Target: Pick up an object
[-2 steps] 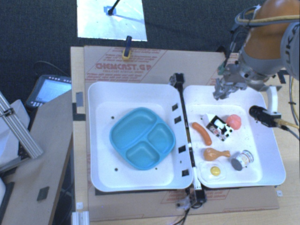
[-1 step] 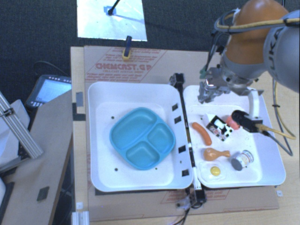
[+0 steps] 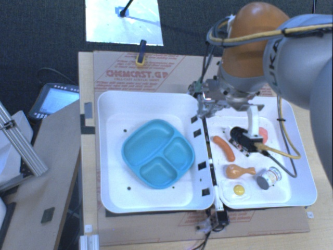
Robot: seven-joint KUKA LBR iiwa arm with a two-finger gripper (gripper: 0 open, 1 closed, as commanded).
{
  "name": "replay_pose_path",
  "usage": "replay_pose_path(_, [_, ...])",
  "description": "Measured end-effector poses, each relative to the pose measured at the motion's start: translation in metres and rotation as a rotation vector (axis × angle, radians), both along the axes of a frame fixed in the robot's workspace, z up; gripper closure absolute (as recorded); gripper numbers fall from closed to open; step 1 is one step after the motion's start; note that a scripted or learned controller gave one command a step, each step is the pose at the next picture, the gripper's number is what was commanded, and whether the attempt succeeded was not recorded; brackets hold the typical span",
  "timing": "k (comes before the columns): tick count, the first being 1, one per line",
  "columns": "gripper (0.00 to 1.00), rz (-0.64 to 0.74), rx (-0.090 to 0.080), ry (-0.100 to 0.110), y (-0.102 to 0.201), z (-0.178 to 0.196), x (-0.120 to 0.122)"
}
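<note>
Sausage [image 3: 223, 147], right bin [image 3: 301, 187], long axis diagonal, upper-left to lower-right

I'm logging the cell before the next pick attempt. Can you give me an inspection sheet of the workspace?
Surface: left bin and right bin, white, side by side on printed cardboard.
Job's things: the right bin holds a sausage, a drumstick, a fried egg, a small can and a red piece partly hidden by the arm.
Clutter: blue divided plate lying in the left bin.
Grippers: end effector above the divider between the bins, toward their far side.
Cables: loose wires at the bench front; thin dark cable at the left.
Surroundings: handheld screen, aluminium rail, shiny sheet.
</note>
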State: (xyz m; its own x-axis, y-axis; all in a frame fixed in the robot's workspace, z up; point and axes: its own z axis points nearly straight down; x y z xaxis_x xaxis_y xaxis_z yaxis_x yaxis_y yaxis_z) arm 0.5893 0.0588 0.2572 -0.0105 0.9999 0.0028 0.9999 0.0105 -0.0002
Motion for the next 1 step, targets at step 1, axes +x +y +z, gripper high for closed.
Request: replay_pose_path(1, [1.0,-0.001,-0.001,0.001,0.0436,-0.0057,-0.0164])
